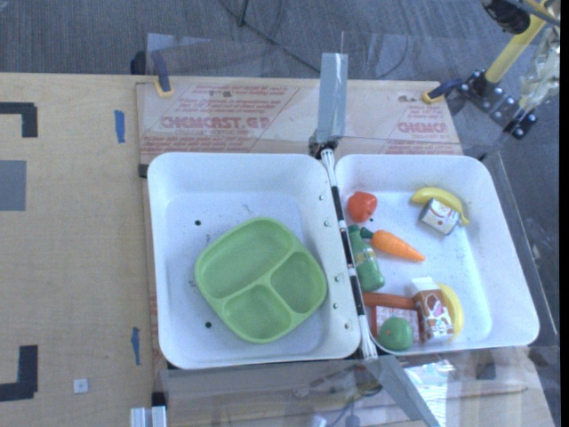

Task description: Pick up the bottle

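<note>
The bottle [365, 261] is small and green with a pale label. It lies on its side in the right bin [498, 265], close along that bin's left wall, its cap end pointing toward the back. A red tomato-like piece [361, 205] sits just behind it, and an orange carrot [397, 246] lies right beside it.
The right bin also holds a banana [440, 198] over a small carton [438, 218], a second carton [430, 314] with a banana [453, 308], a green round fruit [396, 333] and a red stick [388, 301]. A green divided plate [260, 280] lies in the left bin [178, 194].
</note>
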Tool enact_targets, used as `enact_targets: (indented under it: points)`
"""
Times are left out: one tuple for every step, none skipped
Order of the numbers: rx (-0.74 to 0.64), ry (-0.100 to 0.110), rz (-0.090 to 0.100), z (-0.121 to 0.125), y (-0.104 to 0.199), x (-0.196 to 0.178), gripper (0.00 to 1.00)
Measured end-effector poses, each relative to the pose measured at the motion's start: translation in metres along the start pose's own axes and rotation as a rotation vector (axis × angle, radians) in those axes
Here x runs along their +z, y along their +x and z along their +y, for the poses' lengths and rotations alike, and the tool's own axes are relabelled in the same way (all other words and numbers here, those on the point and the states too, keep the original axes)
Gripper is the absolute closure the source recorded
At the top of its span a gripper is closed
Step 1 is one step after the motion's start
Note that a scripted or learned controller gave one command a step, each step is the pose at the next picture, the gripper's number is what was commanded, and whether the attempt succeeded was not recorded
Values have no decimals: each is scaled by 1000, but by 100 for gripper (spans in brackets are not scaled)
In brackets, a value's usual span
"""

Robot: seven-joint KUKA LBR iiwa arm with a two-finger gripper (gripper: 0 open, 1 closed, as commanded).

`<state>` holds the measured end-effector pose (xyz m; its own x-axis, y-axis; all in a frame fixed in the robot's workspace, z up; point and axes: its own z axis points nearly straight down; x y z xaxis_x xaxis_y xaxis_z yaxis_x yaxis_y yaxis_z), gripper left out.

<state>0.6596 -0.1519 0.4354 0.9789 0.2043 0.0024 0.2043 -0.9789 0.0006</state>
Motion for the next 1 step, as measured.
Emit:
enact_targets:
  points:
    - [-11, 1, -3, 60, -11, 0, 100]
